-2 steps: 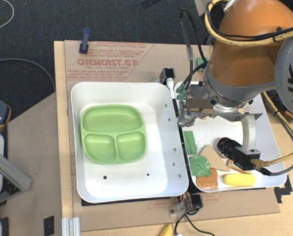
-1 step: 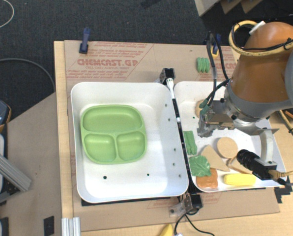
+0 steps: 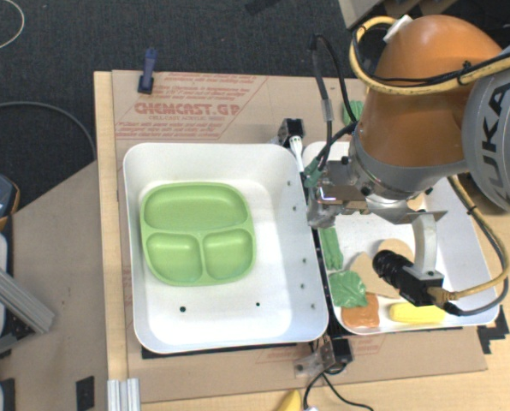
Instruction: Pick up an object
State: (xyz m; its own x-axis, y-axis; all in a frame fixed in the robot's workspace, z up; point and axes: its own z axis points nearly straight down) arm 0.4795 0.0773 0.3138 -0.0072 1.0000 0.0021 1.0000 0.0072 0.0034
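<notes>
Over the right bin (image 3: 476, 245), the grey-and-orange arm is seen reaching down, and its gripper (image 3: 326, 205) is placed at the bin's left wall, close to the seam between the two bins. Whether the gripper is wide or closed cannot be told — it is hidden under the wrist — and nothing is seen held in it. Just below the gripper, a green strip (image 3: 330, 252) is laid along that left wall. Nearer the front corner a leafy green piece (image 3: 349, 289) is found, with an orange piece (image 3: 363, 316) touching its lower edge and a yellow piece (image 3: 418, 315) just beside that, along the front wall. The left bin (image 3: 135, 255) is occupied by a green divided plate (image 3: 195, 232), set flat near its middle, well apart from the gripper. Both bins are borne on a cardboard sheet (image 3: 195, 101) printed in red.
</notes>
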